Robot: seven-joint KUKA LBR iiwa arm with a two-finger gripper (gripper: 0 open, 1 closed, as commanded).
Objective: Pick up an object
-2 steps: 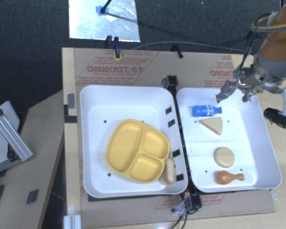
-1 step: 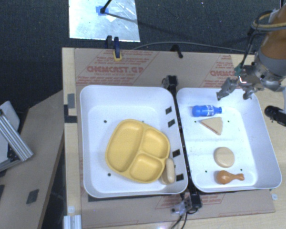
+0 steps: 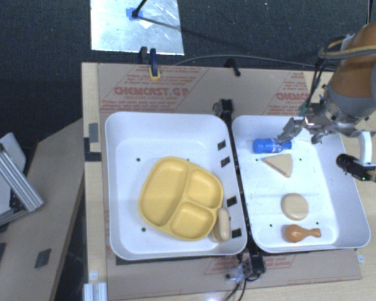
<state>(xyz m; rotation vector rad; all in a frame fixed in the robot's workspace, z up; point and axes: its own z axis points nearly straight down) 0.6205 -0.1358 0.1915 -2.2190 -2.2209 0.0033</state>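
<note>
In the right bin (image 3: 357, 221) lie a blue cylinder (image 3: 266, 146), a tan triangular slice (image 3: 281, 165), a round beige bun (image 3: 294, 206) and an orange-brown drumstick (image 3: 301, 233). My gripper (image 3: 303, 134) hangs over the bin's far part, just right of the blue cylinder. It is open, with one finger (image 3: 289, 131) reaching down toward the cylinder's right end. Nothing sits between the fingers.
The left bin (image 3: 122, 168) holds a yellow divided plate (image 3: 180, 197) with a small beige roll (image 3: 222, 224) against its near right corner. A black divider strip (image 3: 233, 168) runs between the bins. The grey and orange arm (image 3: 360, 74) comes in from the upper right.
</note>
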